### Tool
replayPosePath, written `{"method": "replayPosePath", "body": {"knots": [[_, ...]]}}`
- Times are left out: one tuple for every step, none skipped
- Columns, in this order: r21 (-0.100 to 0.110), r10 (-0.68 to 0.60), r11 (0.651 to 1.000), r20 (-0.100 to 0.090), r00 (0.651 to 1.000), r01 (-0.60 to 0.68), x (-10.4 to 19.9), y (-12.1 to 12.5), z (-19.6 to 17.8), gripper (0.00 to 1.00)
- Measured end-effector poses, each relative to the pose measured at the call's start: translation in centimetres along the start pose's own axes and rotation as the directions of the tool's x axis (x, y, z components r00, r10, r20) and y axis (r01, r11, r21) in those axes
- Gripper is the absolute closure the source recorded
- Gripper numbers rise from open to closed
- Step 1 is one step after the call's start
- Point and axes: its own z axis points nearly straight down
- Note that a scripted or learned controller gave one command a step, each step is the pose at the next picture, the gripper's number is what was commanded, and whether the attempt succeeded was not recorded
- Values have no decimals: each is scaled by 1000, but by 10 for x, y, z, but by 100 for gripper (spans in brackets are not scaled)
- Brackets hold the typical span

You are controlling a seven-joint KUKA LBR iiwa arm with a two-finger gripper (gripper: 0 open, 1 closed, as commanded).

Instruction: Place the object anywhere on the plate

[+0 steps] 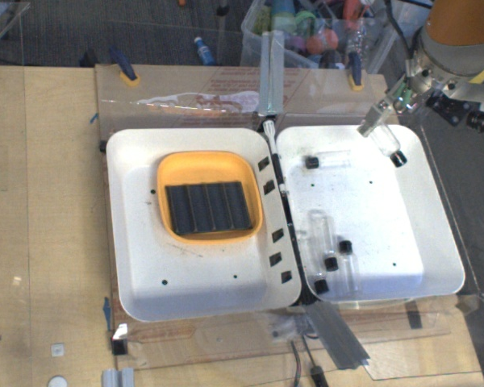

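The gripper (373, 126) hangs over the far right corner of the right bin (445, 224), coming in at a slant from the grey arm with its orange band (460, 6) at the top right. I can't make out whether it is spread or pressed together – the metal tip is small and blurs into the white behind it.

Just beside that tip, toward me, lies a clear tube (390, 143) with a black cap (398, 159). It may be touching the gripper or only lying under it; I cannot tell which.

A second clear tube (329, 159), capped in black at its left end, rests near the far wall of the same bin. Nearer the front left of this bin sits a cluster of clear pieces (323, 234) with three small black caps among them, close to the divider.

In the left bin (137, 264) sits the orange plate (210, 160), roughly in the middle. On it lies a dark ribbed block (208, 206), flat and covering most of the plate's floor – well apart from the gripper.

Black clips (276, 214) run down the seam where the two bins meet. Behind the bench stands a crate of colourful items (323, 10).
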Motion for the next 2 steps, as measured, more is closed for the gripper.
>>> {"method": "replayPosePath", "body": {"knots": [[-1,-240,971,1,971,240,-34,-24,-130,100],[-1,-422,907,3,907,422,-84,-69,-155,100]]}}
